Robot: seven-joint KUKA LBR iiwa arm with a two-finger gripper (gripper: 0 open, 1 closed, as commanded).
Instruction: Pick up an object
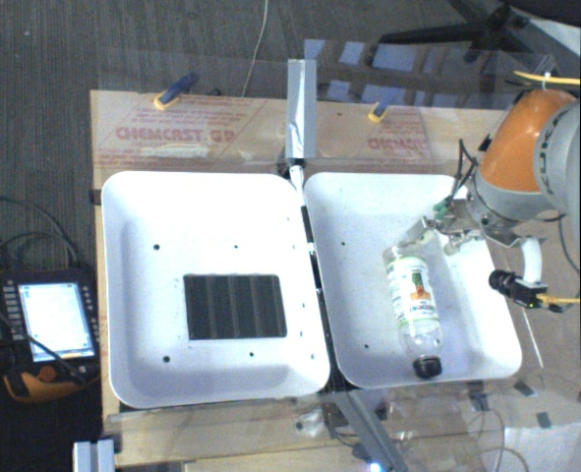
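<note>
Because the clear bottle (414,303) lies on its side in the right bin (369,214) (dark cap toward the near wall), the gripper (445,226) hovers just beside its far end, where I cannot tell its jaw state.

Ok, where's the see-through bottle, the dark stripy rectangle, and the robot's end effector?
Clear plastic bottle with black cap (413,298): camera view, on its label, lying in the right bin.
Dark ribbed rectangular pad (235,306): camera view, on its middle, left bin.
End effector (449,226): camera view, at its tip, above the bottle's base.
</note>
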